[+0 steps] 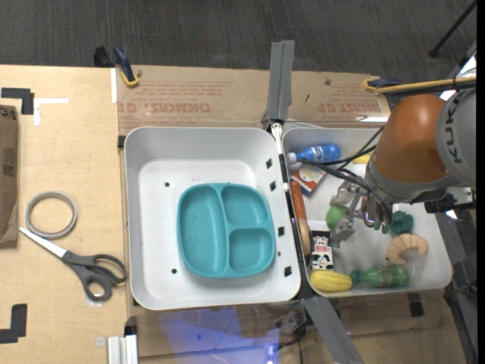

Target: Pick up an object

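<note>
Camera view: end effector (pixel 351 217) hangs low in the right white bin (pixel 436 279), beside a small green round toy (pixel 335 216); nothing visibly between its fingers, open or closed cannot be told. Candidates crowd this bin: yellow corn cob (pixel 331 281), green bottle-shaped toy (pixel 385 277), tan croissant (pixel 407 246). Teal divided plastic tray (pixel 226 230) sits alone in the left white bin (pixel 144 203), likely the drop side. Grey-handled scissors (pixel 79 264) lie on the surface.

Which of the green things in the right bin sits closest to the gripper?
The small round green ball, just left of the gripper. The teal toy lies farther right, and the green bottle-shaped toy lies by the bin's near edge.
</note>
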`<state>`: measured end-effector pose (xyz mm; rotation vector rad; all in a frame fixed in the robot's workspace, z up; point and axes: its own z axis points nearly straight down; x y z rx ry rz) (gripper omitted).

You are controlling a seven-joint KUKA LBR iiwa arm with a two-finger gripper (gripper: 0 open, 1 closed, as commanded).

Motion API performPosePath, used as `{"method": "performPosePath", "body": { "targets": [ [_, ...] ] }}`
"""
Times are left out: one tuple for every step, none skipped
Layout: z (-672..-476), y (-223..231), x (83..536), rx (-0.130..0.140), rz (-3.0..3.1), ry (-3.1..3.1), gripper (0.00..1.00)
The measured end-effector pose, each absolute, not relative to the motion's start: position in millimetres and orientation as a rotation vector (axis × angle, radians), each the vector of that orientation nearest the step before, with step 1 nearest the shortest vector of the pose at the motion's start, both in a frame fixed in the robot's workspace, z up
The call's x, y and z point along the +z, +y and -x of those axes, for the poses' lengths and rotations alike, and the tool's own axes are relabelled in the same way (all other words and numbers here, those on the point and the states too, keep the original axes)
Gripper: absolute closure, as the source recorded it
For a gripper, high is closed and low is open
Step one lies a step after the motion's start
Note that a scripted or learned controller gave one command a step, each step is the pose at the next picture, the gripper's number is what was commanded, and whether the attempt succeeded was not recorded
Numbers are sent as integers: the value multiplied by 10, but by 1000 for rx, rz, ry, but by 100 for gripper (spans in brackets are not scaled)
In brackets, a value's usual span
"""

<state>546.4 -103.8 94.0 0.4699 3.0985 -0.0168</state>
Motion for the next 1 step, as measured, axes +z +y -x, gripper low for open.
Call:
{"method": "performPosePath", "body": {
  "targets": [
    [-5464,-1038,940,-17,-470,3099,0]
  ]
}}
